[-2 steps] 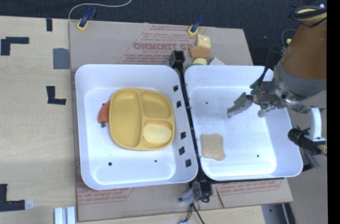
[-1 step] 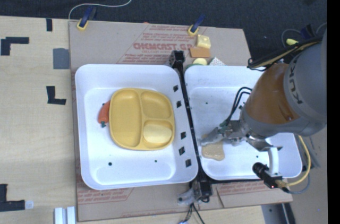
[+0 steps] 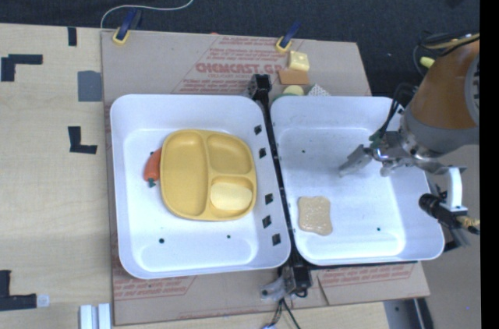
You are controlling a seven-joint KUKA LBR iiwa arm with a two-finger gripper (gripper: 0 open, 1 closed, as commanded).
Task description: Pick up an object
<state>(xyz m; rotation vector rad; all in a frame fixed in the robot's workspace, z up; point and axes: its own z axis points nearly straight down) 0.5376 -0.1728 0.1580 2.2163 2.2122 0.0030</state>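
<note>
A flat, pale tan, roughly square soft piece (image 3: 315, 214) — like a slice of bread or a sponge — lies on the floor of the right shallow white bin (image 3: 343, 113), near its front left corner. The gripper (image 3: 373, 160) hangs over that bin's middle right, well apart from the piece; one grey finger (image 3: 352, 161) slants leftward, but whether the gripper is spread or pressed together cannot be told. In the left white bin (image 3: 140, 242) sits a yellow plastic divided plate (image 3: 207, 173); a small orange-red object (image 3: 152, 165) is mostly hidden beneath its left edge. Small yellow and tan blocks (image 3: 295, 68) rest on the counter behind the bins — too small to identify.
</note>
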